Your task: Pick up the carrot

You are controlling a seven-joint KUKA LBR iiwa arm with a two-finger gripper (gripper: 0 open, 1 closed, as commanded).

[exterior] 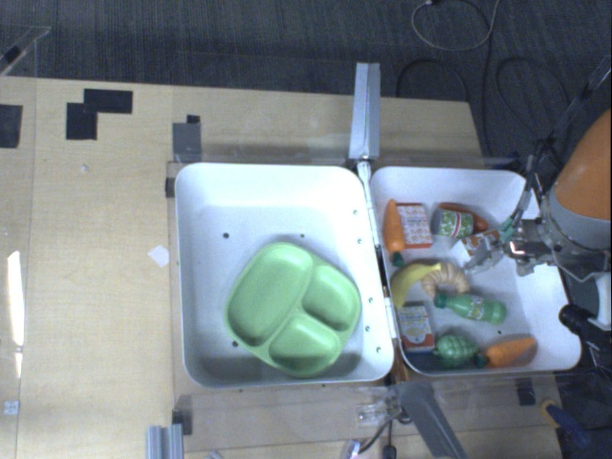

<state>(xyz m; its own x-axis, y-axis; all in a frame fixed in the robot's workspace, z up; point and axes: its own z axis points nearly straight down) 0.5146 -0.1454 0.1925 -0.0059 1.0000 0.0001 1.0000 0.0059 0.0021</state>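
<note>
The carrot [511,352] is orange and lies flat in the front right corner of the right bin [545,191], with a dark green piece [457,350] at its left end. My gripper [486,251] hangs over the middle of that bin, well behind the carrot and apart from it. It sits just right of the ketchup bottle [454,223] and above the green bottle [470,306]. Nothing can be seen held in it.
The right bin also holds an orange carton [411,226], a narrow orange item [392,229], a banana [413,277], a bread roll [448,277] and a small box [416,321]. A green divided plate [293,306] lies in the left bin [206,256].
</note>
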